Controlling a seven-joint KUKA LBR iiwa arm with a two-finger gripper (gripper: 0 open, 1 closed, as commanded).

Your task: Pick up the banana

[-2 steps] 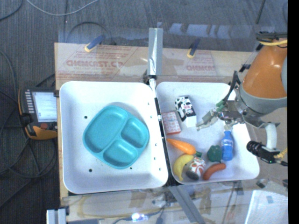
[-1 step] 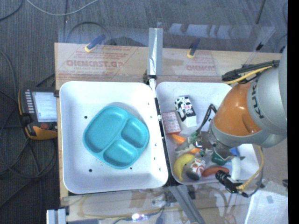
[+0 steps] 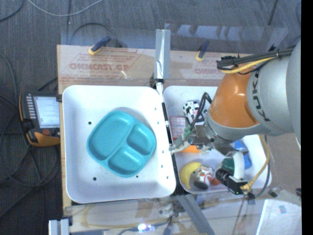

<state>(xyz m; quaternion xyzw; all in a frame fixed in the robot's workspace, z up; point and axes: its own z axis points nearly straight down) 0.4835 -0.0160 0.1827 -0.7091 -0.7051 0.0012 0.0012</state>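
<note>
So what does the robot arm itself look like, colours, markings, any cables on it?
The arm is a rounded grey shell with black KUKA lettering and a glossy orange band above the wrist. Black and yellow cables run along its top, and a yellow cable hangs by the bin.

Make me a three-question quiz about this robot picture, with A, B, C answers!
1. Where is the blue plate?
A. left bin
B. right bin
C. on the floor

2. What colour is the band on the arm?
A. green
B. orange
C. purple

3. The yellow banana is:
A. lying in the right bin
B. on the blue plate
C. lifted high above the bins

Answers: 1 A, it sits in the left bin. 2 B, the band looks orange. 3 A, it lies near that bin's front edge.
</note>
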